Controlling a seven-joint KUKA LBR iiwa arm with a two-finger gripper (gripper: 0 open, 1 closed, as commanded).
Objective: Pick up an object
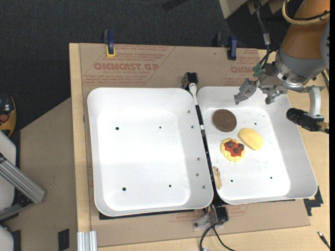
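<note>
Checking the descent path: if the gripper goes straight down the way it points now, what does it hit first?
Probably bare floor of the right bin near its far edge. The gripper, fingers open, hangs beyond the brown disc and yellow piece; depth is unclear.

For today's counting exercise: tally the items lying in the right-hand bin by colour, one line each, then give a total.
Brown round item: 1
Plain yellow item: 1
Yellow item with red and dark topping: 1
Total: 3

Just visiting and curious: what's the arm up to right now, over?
Gripper open, jaws spread, nothing between them, above the right bin's far edge. Brown disc, yellow piece and red-topped piece lie in that bin. Nothing blocking them.
</note>
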